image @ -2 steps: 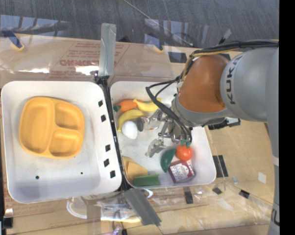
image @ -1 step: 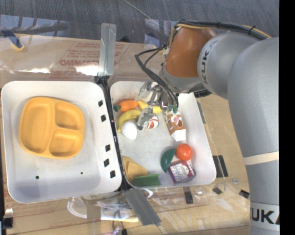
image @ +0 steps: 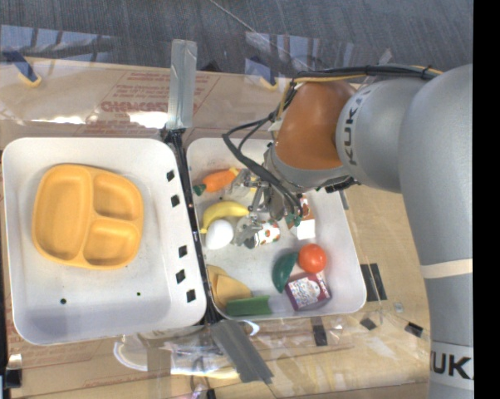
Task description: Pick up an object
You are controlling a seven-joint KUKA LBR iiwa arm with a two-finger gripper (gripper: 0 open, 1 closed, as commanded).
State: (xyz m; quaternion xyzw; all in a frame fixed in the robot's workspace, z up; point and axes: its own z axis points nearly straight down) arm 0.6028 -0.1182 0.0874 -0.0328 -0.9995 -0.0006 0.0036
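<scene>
The right bin [image: 343, 248] holds several toy foods. An orange carrot [image: 219, 179] lies at its upper left, with a yellow banana [image: 223, 213] and a white egg [image: 219, 234] below it. My gripper [image: 259, 220] points down in the middle of this bin, just right of the banana and egg and over a small red-and-white item [image: 269, 234]. A red tomato [image: 313, 258], a green pepper [image: 282, 271] and a purple packet [image: 306, 292] lie lower right of the gripper. The wrist hides the bin's upper middle.
The left bin [image: 34, 306] carries a yellow divided plate [image: 86, 214]. A tan wedge [image: 227, 285] and a green block [image: 248, 305] sit at the right bin's lower left. The grey arm [image: 433, 140] covers the right side.
</scene>
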